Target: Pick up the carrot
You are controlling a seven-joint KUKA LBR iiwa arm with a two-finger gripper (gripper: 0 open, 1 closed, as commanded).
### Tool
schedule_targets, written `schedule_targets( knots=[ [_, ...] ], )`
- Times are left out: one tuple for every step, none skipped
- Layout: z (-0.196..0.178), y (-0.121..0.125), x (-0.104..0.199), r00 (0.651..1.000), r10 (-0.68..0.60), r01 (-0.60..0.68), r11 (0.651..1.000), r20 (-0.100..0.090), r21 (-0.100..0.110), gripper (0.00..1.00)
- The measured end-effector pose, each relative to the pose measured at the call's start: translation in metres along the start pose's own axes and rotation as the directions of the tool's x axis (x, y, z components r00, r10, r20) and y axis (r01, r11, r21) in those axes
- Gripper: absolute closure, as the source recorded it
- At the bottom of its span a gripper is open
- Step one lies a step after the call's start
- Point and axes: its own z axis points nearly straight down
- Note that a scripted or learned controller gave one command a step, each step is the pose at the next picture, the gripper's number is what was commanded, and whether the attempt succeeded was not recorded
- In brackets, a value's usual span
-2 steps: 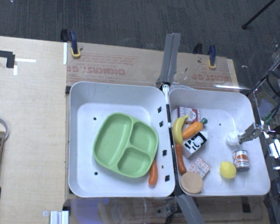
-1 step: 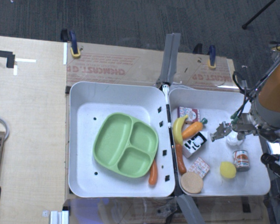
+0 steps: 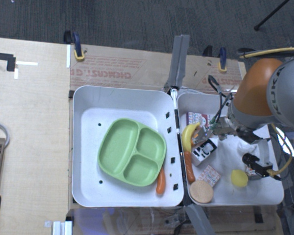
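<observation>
A short orange carrot (image 3: 160, 182) lies in the left bin (image 3: 85, 135), against the lower right rim of the green divided plate (image 3: 132, 152). A longer orange-red stick (image 3: 188, 166) lies along the left wall of the right bin (image 3: 267, 198). My gripper (image 3: 204, 137) hangs low over the upper left part of the right bin. It is beside a yellow banana (image 3: 187, 135) and just above a black-and-white item (image 3: 204, 150). It is well apart from the carrot, and I see nothing held in it.
The right bin also holds a yellow lemon (image 3: 239, 178), a round tan disc (image 3: 201, 191), a small pink packet (image 3: 210, 174) and a printed box (image 3: 196, 118). The grey arm with its orange band (image 3: 257, 89) covers that bin's upper right.
</observation>
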Motion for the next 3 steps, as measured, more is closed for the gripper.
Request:
schedule_targets(
  knots=[
    [-0.084, 0.025, 0.063, 0.91, 0.414, -0.414, 0.91, 0.001, -0.001, 0.0],
    [-0.007, 0.031, -0.009, 0.702, 0.712, -0.712, 0.702, 0.002, 0.001, 0.0],
    [0.017, 0.008, -0.007, 0.87, 0.493, -0.493, 0.87, 0.0, 0.002, 0.0]
  ],
)
